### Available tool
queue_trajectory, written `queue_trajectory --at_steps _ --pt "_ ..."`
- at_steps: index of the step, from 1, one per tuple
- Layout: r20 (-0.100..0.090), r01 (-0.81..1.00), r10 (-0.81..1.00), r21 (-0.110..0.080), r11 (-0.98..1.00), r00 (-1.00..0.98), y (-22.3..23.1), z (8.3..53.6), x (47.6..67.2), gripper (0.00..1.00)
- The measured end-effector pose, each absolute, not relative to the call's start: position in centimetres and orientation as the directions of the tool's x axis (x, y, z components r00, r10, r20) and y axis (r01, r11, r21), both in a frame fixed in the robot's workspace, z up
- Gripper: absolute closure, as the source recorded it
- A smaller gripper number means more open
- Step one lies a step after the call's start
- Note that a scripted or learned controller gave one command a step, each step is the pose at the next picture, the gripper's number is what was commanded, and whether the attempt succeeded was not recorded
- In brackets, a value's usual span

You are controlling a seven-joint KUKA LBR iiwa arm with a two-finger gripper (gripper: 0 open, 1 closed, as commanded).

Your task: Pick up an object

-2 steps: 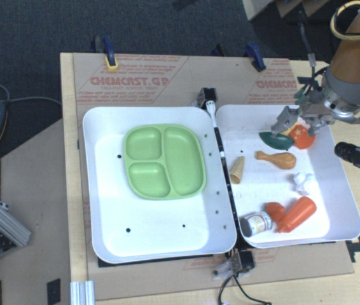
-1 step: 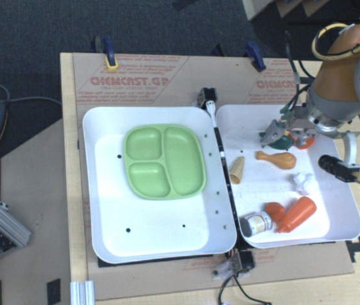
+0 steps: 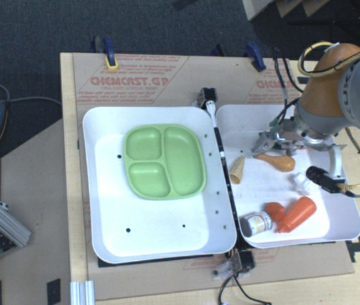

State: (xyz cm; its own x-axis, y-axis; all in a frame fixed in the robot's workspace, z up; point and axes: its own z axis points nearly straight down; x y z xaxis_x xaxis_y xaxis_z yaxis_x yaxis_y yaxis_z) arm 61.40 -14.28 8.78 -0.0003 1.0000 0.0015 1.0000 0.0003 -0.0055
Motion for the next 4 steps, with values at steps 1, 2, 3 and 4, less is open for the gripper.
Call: queue_trajectory --at_steps 1,2,3,4 --pt "0.000 1.000 1.000 0.001 -0.001 0.001 -14.3 10.2 61.5 1.00" --pt "-0.002 1.000 1.000 0.008 0.001 -0.001 -13.9 16.4 62.3 1.00" --pt "-0.002 1.000 1.000 0.007 0.001 -0.001 -13.3 20.9 62.4 1.00" --pt "-0.001 1.000 1.000 0.005 0.001 -0.001 -13.3 22.6 62.5 1.00"
